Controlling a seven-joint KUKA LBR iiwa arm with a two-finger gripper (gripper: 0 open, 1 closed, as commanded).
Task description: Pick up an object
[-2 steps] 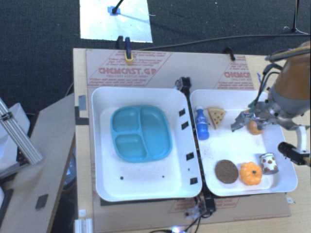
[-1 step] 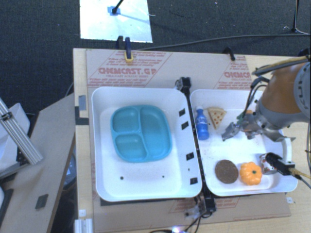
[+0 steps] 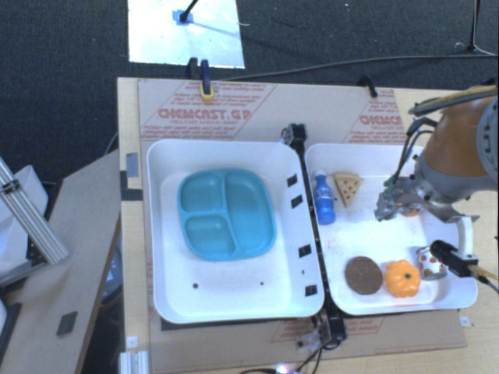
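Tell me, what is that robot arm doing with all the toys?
The robot arm is reaching in over the right bin, trying to pick something up. Its gripper hangs above the bin floor, between the pizza slice and the bin's right side. A blue bottle, a brown cookie and an orange pumpkin all lie untouched in that bin. The left bin holds a blue divided plate.

arm cut by right edge
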